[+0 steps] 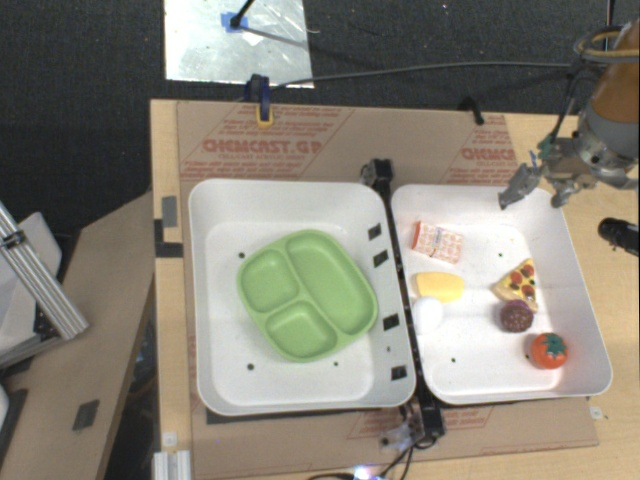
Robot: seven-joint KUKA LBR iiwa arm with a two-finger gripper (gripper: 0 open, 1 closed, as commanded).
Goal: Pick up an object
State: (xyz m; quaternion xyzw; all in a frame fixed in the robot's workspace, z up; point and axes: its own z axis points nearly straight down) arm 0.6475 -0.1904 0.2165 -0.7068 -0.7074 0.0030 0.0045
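Claw (541, 187): fingers apart, gripping nothing, over my right bin's (590, 308) far edge; pizza slice (517, 282) lies below it, near the right wall.

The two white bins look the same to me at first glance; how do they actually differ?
The left bin holds one thing, a green divided plate; the right bin holds several small toy foods, among them a pizza slice and a tomato. The gripper hangs over the right bin's far edge, not over the left bin. Both are shallow, white and side by side.
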